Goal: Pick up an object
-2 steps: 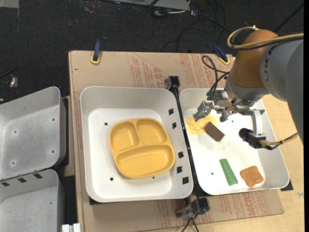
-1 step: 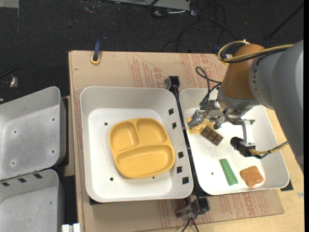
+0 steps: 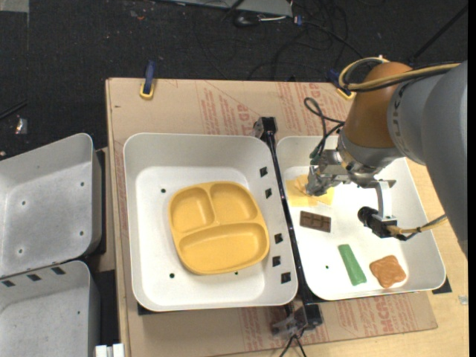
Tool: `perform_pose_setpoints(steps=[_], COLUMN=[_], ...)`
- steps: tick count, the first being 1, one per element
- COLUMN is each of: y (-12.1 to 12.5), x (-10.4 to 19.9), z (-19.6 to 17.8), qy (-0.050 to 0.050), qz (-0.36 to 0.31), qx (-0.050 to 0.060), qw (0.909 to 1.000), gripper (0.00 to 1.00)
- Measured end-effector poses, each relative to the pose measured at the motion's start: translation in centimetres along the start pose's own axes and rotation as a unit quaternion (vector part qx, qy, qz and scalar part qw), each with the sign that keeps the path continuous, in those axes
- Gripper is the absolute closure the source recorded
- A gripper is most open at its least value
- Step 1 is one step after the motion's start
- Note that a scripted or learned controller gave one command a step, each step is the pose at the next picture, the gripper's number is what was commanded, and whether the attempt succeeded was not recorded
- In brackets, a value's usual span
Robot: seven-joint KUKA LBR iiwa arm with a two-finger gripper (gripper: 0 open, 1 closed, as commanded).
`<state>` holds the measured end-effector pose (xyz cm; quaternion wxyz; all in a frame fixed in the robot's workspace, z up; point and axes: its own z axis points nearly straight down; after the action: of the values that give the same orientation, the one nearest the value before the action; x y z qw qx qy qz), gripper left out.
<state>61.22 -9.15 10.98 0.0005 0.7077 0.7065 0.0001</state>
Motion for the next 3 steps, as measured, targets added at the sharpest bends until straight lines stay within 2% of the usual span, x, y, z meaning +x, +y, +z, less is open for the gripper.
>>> perform_pose_setpoints(steps=[2,3], y=[1.4,1.4], x=[-1.5,-1.5], z=[-10.9,-9.6], qy=[-0.001,0.0], qz=[-0.001,-0.001], qx=[-0.003,0.001], qw=[1.0,1.0], gripper=[1.0,1.0])
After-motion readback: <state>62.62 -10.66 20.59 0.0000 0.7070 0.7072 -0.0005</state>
